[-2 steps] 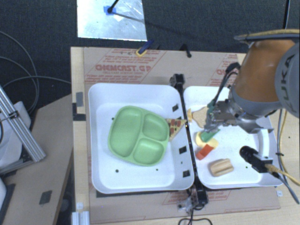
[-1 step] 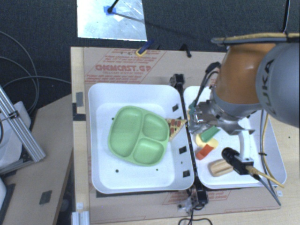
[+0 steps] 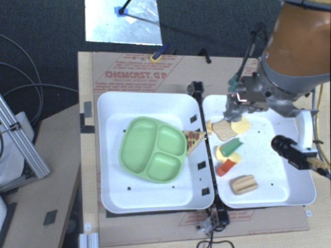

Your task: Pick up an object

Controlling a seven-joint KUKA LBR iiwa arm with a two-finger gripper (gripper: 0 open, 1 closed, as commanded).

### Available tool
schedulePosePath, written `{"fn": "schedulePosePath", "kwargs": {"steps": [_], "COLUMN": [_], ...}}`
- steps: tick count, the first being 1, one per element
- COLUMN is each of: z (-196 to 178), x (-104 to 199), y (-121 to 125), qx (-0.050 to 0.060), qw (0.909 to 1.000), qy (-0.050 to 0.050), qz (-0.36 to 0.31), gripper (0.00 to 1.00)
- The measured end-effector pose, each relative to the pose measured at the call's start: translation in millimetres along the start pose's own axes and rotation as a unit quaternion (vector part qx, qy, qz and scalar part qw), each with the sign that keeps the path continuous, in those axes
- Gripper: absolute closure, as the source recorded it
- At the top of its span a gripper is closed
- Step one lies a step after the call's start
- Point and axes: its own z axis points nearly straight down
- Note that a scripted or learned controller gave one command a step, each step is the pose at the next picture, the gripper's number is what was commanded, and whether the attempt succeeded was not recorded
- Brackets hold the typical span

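Observation:
My gripper [image 3: 234, 110] hangs low over the back left part of the right bin [image 3: 297, 187], just above a tan slice of toy bread [image 3: 224, 130] and a pale yellow round piece [image 3: 241, 125]. In front of them lie a green and yellow piece [image 3: 228, 149], a red and yellow piece [image 3: 226, 165] and a small tan bread roll [image 3: 243, 184]. A pizza slice [image 3: 193, 138] rests in the left bin [image 3: 111, 190] by the divider. The wrist hides the fingertips.
A green divided plate [image 3: 153, 149] fills the middle of the left bin. A black cylindrical part [image 3: 287, 150] of the arm reaches over the right bin's right side. Behind the bins lie a brown board and a shiny sheet [image 3: 123, 14].

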Motion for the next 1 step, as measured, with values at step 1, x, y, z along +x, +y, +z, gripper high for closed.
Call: {"fn": "schedulePosePath", "kwargs": {"steps": [1], "z": [90.6], "x": [39.2], "y": [-3.3], "qx": [0.013], "qw": [0.9999], "qy": [-0.002], "qz": [0.000], "gripper": [1.00]}}
